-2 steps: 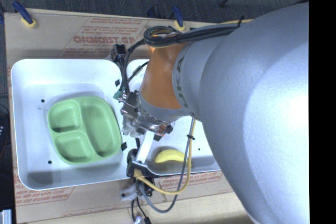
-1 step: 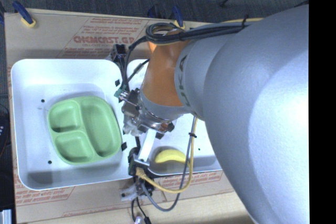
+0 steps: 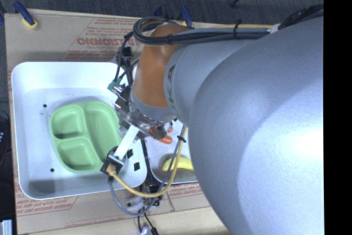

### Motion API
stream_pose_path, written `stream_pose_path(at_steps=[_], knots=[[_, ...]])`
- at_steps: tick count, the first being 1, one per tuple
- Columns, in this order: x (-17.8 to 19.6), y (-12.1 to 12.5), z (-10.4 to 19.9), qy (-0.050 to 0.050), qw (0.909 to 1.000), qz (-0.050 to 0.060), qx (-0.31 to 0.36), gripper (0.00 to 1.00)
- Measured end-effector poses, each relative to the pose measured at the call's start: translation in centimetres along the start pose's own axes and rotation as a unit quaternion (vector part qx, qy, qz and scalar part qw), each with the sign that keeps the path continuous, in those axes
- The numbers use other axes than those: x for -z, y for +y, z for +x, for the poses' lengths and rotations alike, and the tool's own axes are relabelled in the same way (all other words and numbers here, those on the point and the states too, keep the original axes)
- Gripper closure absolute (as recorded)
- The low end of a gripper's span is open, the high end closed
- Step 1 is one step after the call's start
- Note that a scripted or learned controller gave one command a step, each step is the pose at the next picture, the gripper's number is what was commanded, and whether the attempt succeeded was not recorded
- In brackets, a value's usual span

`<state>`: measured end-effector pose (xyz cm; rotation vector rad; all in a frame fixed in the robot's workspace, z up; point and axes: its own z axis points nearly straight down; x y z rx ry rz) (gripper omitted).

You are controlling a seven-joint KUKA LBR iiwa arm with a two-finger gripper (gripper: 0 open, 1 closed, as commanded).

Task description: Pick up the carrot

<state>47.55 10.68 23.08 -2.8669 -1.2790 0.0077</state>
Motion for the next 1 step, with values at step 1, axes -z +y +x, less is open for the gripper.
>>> stream_pose_path(at_steps=[1], knots=[[-0.29,-2.39,2.92,0.0,0.9958,0.0,-0.091,1.0]])
